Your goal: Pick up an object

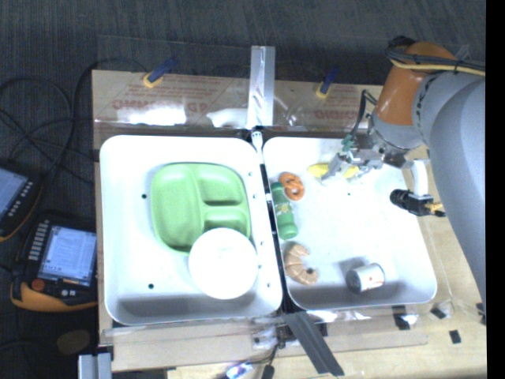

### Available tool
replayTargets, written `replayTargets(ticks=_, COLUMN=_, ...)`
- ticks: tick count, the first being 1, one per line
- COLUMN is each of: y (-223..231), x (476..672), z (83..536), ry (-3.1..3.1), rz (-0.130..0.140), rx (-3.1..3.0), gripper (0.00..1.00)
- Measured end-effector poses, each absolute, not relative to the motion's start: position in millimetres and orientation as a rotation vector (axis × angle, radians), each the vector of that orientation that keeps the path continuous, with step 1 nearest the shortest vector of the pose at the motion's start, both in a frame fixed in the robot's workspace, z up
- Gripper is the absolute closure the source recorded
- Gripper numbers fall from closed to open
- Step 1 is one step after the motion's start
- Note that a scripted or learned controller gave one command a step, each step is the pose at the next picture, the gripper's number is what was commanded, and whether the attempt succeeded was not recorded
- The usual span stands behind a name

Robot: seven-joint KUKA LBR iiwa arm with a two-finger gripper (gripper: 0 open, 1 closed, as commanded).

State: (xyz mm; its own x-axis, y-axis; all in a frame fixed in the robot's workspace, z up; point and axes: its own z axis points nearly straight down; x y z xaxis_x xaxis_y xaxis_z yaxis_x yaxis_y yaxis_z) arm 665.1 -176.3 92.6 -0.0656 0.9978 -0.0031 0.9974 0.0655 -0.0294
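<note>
Claw: your gripper (351, 163) hangs upper right; whether it is wide or narrow, you cannot tell.
Nearest object: yellow piece (318, 170), just beside it.
Right bin (394, 243): glazed orange ring (292, 185), green cylinder (286, 219), tan pastry (299, 264), small can (364, 277).
Left bin (126, 235): green divided tray (193, 204), round white plate (223, 263).
Surface: brown bench (118, 93), dark carpet around.

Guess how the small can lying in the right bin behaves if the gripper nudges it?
The small can lies on its side, so it would probably roll on the right bin. It looks rigid, likely light. Its curved wall may slip between fingers.
</note>
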Motion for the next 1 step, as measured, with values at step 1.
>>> replayTargets(ticks=1, y=-63.5, x=664.2, z=188.7, ry=-2.285, rz=0.005, rx=-2.153, gripper=1.0)
